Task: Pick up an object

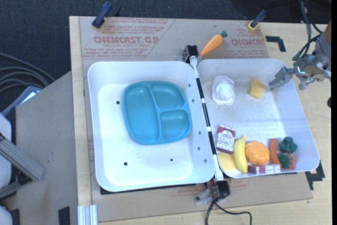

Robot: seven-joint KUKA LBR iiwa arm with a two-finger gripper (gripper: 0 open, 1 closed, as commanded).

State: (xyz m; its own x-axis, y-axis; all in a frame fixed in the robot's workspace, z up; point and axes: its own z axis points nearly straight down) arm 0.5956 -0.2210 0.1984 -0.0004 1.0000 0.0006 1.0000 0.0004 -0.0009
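Currently in approach: gripper (283,77) at right bin's (303,113) far right edge, can't tell its state, nothing visibly held; yellow block (257,89) just left of it. Next move, my guess: shift left, descend.

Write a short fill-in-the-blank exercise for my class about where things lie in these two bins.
1. The blue divided plate lies in the ____ bin.
2. The toy carrot lies on the bench, ____ both bins.
3. The banana lies in the ____ bin, next to the orange fruit.
4. The yellow block lies to the ____ of the white crumpled item.

Missing words: left; outside; right; right
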